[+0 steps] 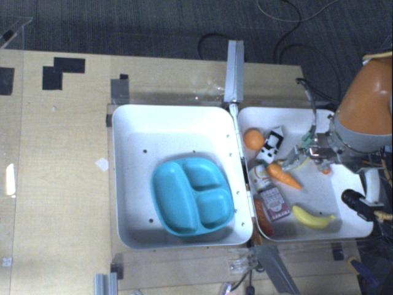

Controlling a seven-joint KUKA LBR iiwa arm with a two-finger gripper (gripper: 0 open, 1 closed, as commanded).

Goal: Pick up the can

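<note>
A: We start with the largest items. The left bin holds a blue divided tray. The right bin holds the small goods. The arm enters from the right, over the right bin's far side.

B: Where do we find the can?

A: We judge it to be the short cylinder with the dark red label, lying on its side near the right bin's front left corner, close to the wall shared with the left bin. A carrot lies just behind it. A banana lies just to its right. An orange and a black-and-white item sit farther back.

B: What is the state of the gripper?

A: It hangs above the bin, near the carrot's green end. We cannot tell how its pincer is set.

B: How do we do the approach well?

A: We move forward and left until centred over the can. We set the jaws across its round body, clear of the banana and the wall. We then descend straight.
</note>
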